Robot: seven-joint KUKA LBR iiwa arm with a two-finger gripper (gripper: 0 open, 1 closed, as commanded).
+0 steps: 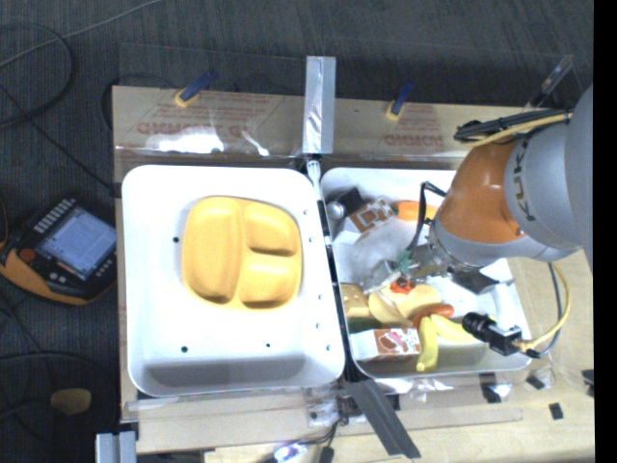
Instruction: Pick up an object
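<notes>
The right bin (pixel 386 175) holds a heap of things. Among them are a yellow banana (pixel 427 345), a brown carton (pixel 390 340), a crumpled clear bag (pixel 376 249), a small red piece (pixel 403 284), an orange item (pixel 410 210) and a brown-and-white packet (pixel 371 216). My arm reaches in from the right, its orange band above the bin's middle. The gripper (pixel 413 266) is low over the heap, beside the clear bag and just above the red piece. The wrist hides its tips.
In the left bin (pixel 154 355) lies a yellow divided plate (pixel 241 251). A metal strip (pixel 320 104) stands at the back between the bins. A handheld device (pixel 67 249) lies on the floor to the left.
</notes>
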